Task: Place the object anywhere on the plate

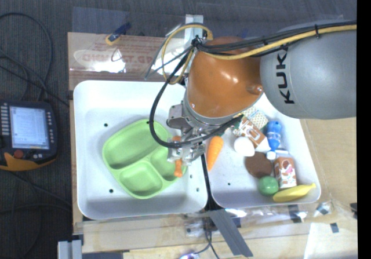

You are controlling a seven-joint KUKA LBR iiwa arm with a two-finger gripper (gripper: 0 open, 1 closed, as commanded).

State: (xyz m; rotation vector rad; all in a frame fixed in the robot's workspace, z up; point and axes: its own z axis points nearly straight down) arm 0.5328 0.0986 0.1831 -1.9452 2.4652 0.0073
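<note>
A wooden bench [93,49] stands on dark grey carpet and carries two shallow white bins side by side. A black teach pendant [26,133] with a lit screen lies on the floor to the left, its cables curling over the carpet.

The left bin [93,101] holds a green plate [136,159] with three compartments, lying aslant. The right bin [232,194] holds a carrot [214,150] near the dividing wall, its long axis running top to bottom with the thin end pointing down toward the near rim. Further right lie a white egg [244,146], a blue bottle [273,134], small cartons [284,172], a brown piece [258,166], a green ball [268,185] and a banana [294,193].

The arm [232,81] hangs over the bins' shared wall. The hand [181,156] sits at the plate's right edge, with something small and orange [178,168] just below it; whether its fingers are apart or together cannot be told.
</note>
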